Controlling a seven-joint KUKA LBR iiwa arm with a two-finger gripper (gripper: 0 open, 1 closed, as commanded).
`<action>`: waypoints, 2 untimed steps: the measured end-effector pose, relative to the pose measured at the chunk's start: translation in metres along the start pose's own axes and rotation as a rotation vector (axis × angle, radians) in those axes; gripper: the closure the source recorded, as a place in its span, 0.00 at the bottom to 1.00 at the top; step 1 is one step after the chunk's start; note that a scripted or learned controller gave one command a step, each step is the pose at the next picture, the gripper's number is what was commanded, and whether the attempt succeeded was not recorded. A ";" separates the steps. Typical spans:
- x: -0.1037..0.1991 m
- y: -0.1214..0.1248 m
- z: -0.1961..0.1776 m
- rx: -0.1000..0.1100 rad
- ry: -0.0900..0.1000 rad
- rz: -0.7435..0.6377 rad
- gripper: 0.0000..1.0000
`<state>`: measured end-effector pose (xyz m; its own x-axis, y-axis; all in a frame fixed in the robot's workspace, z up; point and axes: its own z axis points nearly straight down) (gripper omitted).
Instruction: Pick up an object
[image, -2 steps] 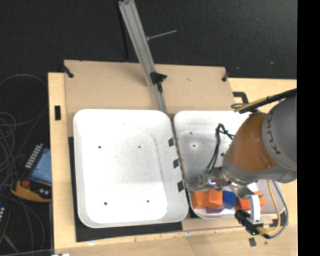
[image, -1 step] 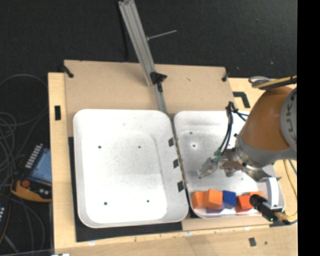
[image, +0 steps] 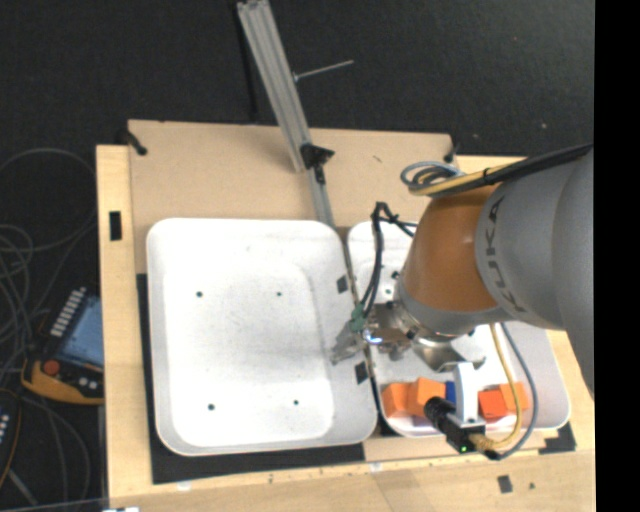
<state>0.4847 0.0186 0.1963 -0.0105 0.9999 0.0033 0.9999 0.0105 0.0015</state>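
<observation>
Orange is what I go by here: two orange blocks lie in the right bin (image: 560, 400), one (image: 408, 397) toward its near-left corner and the other (image: 492, 402) further right, with a blue-and-white object (image: 467, 388) between them. From my remote seat I see the hand (image: 362, 338) sitting just left of and slightly above the first orange block, over the seam where the right bin meets the left bin (image: 240, 335); it is near the block, and I see nothing of the block between its tips. Whether the hand is spread or closed I cannot tell, since cables and the wrist crowd it. My arm (image: 520, 250) reaches in from the right and hangs over most of the right bin, its orange band (image: 450, 255) bulking above the wrist, with the grey body beyond. By my count: two white bins side by side on the table (image: 230, 170), two orange blocks, one blue-and-white piece, all of these pieces in the right bin's near end.
</observation>
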 end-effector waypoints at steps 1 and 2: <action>0.032 0.002 0.026 -0.005 -0.013 0.023 0.00; 0.035 0.012 0.030 -0.022 -0.020 0.024 0.00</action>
<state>0.4962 0.0542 0.1668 0.0137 0.9998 -0.0163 0.9996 -0.0133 0.0235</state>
